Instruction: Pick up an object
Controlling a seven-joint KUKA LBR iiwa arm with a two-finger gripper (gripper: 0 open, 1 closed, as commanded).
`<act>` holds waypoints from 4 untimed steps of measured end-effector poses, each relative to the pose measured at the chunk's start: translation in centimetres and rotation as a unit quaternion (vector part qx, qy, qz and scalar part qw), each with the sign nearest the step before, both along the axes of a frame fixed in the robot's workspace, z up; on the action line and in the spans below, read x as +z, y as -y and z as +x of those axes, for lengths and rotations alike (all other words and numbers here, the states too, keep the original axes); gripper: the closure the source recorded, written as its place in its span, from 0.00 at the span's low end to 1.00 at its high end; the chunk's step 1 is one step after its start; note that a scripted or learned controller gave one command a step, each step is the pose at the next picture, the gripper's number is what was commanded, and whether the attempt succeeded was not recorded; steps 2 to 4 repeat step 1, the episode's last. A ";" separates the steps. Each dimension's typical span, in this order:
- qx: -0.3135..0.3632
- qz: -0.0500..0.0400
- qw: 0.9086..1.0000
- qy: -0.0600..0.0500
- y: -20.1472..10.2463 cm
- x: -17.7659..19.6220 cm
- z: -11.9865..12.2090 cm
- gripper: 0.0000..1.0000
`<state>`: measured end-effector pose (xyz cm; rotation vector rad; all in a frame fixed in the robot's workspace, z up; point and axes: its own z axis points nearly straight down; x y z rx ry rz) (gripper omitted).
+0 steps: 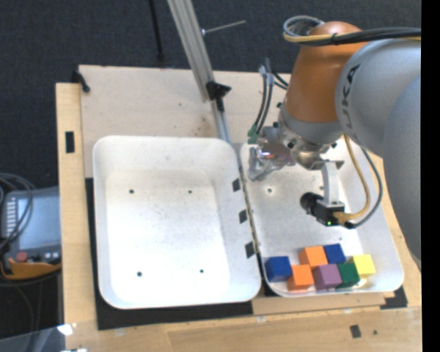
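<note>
From my seat the surface [132,101] takes up most of the view, a pale board edged in wood with dark floor around it. The arm [381,79] comes in from the right, a broad grey casing with an orange band [315,72] above the wrist, and it covers the upper part of the right bin.

The left bin [103,196] is the bigger white shape I see in full, a shallow tray with rounded corners and a few small dark dots on its floor. The right bin [279,204] touches it along a shared edge marked by small black clips; I see its bare floor in the middle and its rounded rim at the bottom.

A slanted metal rail [194,50] runs from the top of the view down to the junction between the two bins.

The end effector [264,160] hangs low over the upper left part of the right bin, close to the shared edge. It reads as a tangle of grey metal and cables, and I cannot tell how it is set. Nothing shows in its grip. A small black unit [319,207] with a green light hangs just below and right of it.

The blocks sit clustered at the bin's lower right, well apart from the end effector: a blue block [278,268], an orange block [301,276], a second orange block [314,256], a purple block [327,276], a second blue block [334,253], a green block [348,273] and a yellow block [364,264], packed touching one another.
</note>
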<state>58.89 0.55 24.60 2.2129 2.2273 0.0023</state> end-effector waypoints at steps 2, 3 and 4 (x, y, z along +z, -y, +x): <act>0.000 0.000 1.000 0.000 -5.4 -1.0 2.5 1.00; 0.000 0.000 1.000 0.000 -5.4 -1.0 2.5 1.00; 0.000 0.000 1.000 0.000 -5.4 -1.0 2.5 1.00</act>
